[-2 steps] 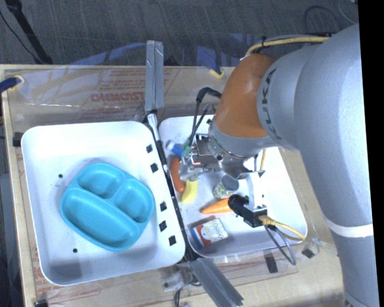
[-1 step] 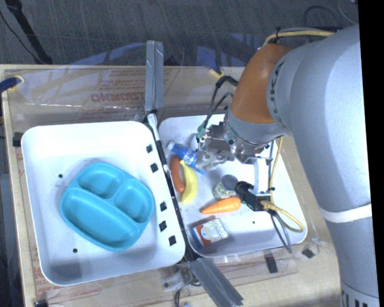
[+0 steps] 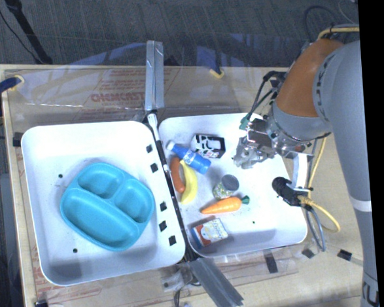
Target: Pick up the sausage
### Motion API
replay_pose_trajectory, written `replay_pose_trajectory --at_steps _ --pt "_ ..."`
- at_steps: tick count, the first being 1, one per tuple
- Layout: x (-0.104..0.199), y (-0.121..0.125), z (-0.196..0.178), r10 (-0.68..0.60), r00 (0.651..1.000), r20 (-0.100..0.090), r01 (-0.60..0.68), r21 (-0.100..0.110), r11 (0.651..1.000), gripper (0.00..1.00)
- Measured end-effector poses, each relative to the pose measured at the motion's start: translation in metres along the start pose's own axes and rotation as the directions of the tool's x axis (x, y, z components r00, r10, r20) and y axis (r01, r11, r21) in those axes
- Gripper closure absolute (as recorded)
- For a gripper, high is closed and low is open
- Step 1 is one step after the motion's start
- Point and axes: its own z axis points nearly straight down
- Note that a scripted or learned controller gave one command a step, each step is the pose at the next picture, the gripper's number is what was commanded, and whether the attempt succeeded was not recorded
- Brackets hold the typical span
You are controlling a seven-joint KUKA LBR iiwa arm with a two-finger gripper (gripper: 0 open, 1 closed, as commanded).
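two bins (image 3: 48,258): the left has a blue tray (image 3: 107,205). none of the pick looks done. the gripper (image 3: 248,153) hangs over the right bin, grip unreadable. the sausage (image 3: 178,175) lies by the divider, touching a banana (image 3: 190,186).

two white bins (image 3: 55,257). one blue divided plate (image 3: 107,205). one sausage (image 3: 177,175). one banana (image 3: 189,182). one carrot (image 3: 222,206). one blue bottle (image 3: 191,157). one small grey can (image 3: 229,183). one black-and-white packet (image 3: 209,144). one red-labelled packet (image 3: 210,232).
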Motion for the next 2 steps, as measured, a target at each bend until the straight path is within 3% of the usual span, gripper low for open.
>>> replay_pose_trajectory --at_steps 1,2 --pt "0.008 -0.039 -0.003 0.149 0.989 0.000 -0.149 0.003 0.989 1.00" --pt "0.021 -0.014 0.121 -0.142 0.990 -0.001 0.142 0.001 0.990 1.00"
